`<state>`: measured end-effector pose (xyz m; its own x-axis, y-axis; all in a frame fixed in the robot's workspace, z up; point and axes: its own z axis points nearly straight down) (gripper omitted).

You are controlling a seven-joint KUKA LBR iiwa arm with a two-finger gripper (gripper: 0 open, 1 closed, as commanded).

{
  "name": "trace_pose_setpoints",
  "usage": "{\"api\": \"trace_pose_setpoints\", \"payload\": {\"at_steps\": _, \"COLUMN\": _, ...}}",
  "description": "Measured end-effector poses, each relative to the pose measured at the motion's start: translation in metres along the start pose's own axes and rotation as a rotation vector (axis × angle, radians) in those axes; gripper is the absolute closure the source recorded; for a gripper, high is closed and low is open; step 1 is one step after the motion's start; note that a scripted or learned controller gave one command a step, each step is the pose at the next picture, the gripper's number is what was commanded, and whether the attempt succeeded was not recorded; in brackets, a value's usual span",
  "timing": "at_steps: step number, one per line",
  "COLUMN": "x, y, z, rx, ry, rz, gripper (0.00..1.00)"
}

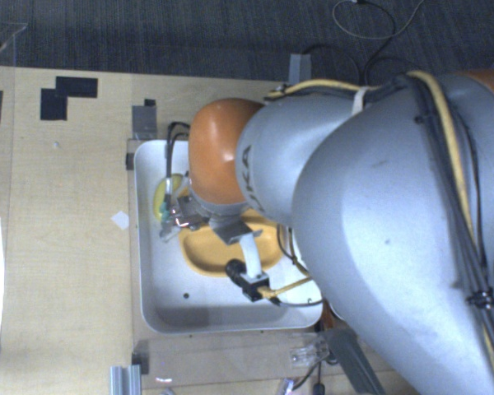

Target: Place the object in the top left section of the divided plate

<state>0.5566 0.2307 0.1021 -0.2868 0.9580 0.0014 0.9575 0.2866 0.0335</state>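
Below the wide grey arm point(379, 212), which fills the right of your view, you see one shallow white plastic bin point(160, 303) on the pale wooden bench point(58, 245). Lying in that bin is a yellow divided plate point(199, 253), most of it covered by the wrist; only its near-left part and a sliver of its rim show. At the far-left of the bin, a small yellow-green object point(160, 197) peeks out, touching or just beside the gripper point(174, 214). You cannot tell from this view whether it lies in a section of the plate or on the bin floor beside it.

The gripper hangs under the orange band point(218, 151), low over the left side of the bin. Its metal tip is all you can make out; whether it is spread, pressed together or pinching the object cannot be told.
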Motion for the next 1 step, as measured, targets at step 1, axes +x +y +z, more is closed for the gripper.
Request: {"api": "trace_pose_setpoints", "payload": {"at_steps": 1, "x": -0.0417, "y": -0.0793, "z": -0.0683, "rx": 0.032, "ry": -0.004, "rz": 0.213, "gripper": 0.00}}
